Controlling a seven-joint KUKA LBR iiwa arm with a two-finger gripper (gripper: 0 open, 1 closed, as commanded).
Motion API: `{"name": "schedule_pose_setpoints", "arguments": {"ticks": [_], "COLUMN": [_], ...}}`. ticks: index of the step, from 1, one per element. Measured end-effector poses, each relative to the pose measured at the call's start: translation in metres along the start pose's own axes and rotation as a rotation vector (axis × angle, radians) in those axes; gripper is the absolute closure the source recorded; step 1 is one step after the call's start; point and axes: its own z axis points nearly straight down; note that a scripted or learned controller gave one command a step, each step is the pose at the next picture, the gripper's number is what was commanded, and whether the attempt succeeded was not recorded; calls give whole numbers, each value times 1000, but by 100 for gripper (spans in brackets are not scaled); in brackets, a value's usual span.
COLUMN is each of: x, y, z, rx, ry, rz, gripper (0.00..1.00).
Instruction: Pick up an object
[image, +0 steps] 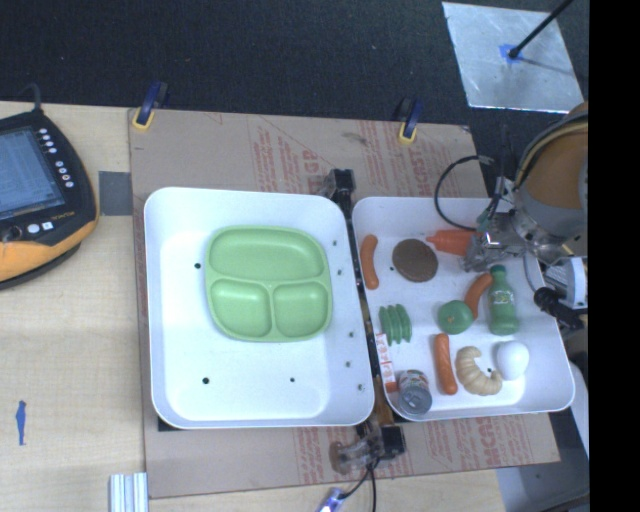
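The right bin (400, 215) holds several toy foods. There is an orange sausage (369, 260), a brown patty (414, 260), a carrot (450, 240), a green bottle (502, 300) and a round green fruit (455, 316). There is also a ribbed green piece (397, 323), a second sausage (443, 362), a croissant (478, 370), a white egg (512, 358) and a tin can (412, 392). My gripper (487, 243) hangs low over the bin's far right. It is just right of the carrot and above the bottle's top. A short orange piece (478, 289) lies under it.
The left bin (180, 380) carries a green divided plate (268, 282). A teach pendant (35, 195) lies on the bench at far left. Clamps (149, 104) (408, 119) pin the cardboard at the back. A black cable (455, 180) loops near the wrist.
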Motion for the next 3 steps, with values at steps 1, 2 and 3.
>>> {"name": "schedule_pose_setpoints", "arguments": {"ticks": [1, 2, 3], "x": [1, 1, 1], "y": [30, 29, 29], "z": [-56, -76, -83], "rx": [-4, -4, -5], "ry": [0, 0, -1], "rz": [-2, -2, -2], "gripper": [0, 0, 0]}}
